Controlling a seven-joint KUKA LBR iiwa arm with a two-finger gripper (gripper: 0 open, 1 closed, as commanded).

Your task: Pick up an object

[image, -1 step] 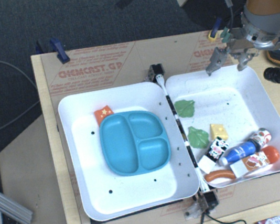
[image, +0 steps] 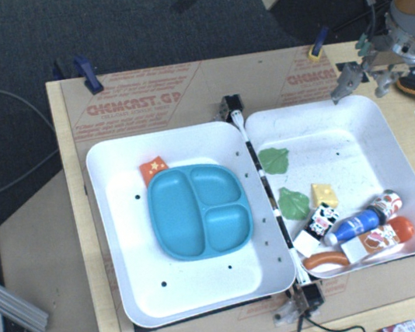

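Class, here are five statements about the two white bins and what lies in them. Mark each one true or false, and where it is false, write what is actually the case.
1. The blue divided tray lies in the left bin. True.
2. The blue bottle lies in the left bin. False: it lies in the right bin, near its lower right corner.
3. The gripper holds the yellow block. False: the gripper is up by the right bin's top right corner, well apart from the block.
4. Two green leaf pieces lie in the right bin. True.
5. The red block sits in a tray compartment. False: it sits beside the tray's upper left corner.
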